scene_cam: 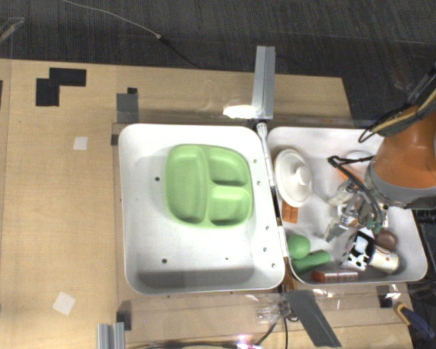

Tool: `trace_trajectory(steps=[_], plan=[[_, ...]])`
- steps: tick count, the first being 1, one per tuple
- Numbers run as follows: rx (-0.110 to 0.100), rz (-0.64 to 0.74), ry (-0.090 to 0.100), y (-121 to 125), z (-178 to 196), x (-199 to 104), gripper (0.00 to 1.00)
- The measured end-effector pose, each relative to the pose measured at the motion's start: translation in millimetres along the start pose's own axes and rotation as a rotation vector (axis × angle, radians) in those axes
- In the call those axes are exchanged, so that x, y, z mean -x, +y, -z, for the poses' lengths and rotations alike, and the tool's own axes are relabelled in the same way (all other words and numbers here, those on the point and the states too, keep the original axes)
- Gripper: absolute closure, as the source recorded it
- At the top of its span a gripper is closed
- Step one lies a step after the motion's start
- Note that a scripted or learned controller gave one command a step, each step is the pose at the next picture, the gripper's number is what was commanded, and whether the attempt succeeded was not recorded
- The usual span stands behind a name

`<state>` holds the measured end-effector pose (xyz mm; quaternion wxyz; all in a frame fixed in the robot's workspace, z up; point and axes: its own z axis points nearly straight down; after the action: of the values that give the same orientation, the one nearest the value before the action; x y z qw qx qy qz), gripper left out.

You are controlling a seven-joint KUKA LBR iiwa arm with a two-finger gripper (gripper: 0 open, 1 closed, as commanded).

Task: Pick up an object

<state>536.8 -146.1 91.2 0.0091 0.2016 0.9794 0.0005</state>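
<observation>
Several objects crowded the right bin (414,264); the gripper (352,213) hovered above them, its state untellable, needing descent.

Arm (414,162): cut off at right edge. Gripper (352,217): finger state unreadable amid clutter. Right bin (312,138): partly hidden under arm.

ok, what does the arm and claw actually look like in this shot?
The arm shows a wide orange band over a grey ring, with more grey at the frame edge. Black and yellow cables run to it from the upper right. The claw is a small cluster of bare metal parts with thin dark wires; no markings are readable.
</observation>
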Motion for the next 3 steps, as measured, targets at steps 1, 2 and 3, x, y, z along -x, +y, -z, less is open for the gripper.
trace_trajectory(steps=[1,2,3], plan=[[-0.002,-0.061,0.004,8.7,19.6,87.7,0.0],[-0.002,-0.222,0.006,3.2,-4.1,90.8,0.0],[0.002,-0.215,-0.012,5.5,11.9,95.5,1.0]])
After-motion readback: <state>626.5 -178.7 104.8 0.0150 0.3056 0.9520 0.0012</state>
